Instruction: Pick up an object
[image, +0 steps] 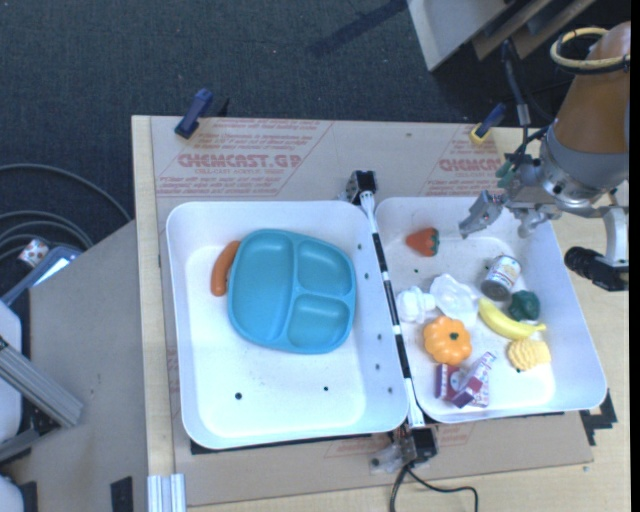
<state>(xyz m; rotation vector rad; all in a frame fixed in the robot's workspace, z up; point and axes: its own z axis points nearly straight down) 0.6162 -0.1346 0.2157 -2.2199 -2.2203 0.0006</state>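
This is a robotics lab, not a home or kitchen. The claw (505, 212) belongs to an industrial arm (590, 120) that hangs over a worktop (300, 160) of protective-film board printed "CHEMCAST GP". Blue clamps (193, 113) pin that board well to the claw's left. Below the claw, the two white bins (190, 330) hold plastic toy food. Loose cables (50, 215) trail over dark carpet (120, 50) far left of the claw.

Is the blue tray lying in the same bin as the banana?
No, the blue tray lies in the left bin, while the banana lies in the right bin.
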